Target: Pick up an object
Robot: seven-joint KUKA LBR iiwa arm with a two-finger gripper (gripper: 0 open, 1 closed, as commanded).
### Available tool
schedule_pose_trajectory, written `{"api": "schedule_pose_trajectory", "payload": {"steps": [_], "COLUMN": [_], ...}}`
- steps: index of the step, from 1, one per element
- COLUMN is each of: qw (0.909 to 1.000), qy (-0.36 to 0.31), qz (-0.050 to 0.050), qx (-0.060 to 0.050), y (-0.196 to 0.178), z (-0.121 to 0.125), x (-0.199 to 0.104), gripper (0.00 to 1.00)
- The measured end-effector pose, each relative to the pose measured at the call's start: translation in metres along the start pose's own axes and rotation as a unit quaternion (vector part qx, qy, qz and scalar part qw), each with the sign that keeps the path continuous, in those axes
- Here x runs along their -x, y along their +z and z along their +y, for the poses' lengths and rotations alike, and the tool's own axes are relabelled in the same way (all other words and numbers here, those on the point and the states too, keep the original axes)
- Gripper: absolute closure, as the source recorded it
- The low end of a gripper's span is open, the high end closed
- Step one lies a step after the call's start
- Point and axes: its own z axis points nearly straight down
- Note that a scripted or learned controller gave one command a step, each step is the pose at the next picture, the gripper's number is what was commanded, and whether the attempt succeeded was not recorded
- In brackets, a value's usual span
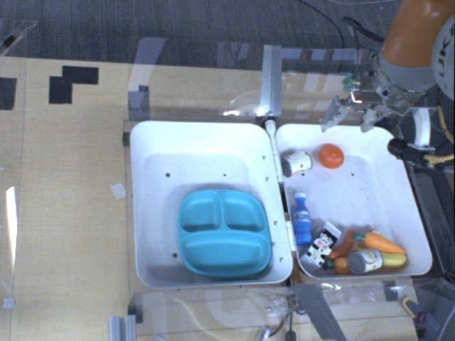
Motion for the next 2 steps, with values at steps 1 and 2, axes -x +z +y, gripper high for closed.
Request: {"api": "schedule_pose_trajectory", "payload": {"steps": [1,2], "qw": [0.9987,0.9992], "qy": [-0.050,-0.037], "qz": [0.000,-0.001], "qx": [-0.001,0.012], "y": [0.111,0.132], "z": [-0.005,0.002], "x": [-0.006,0.012], "gripper": [0.00,0.00]}}
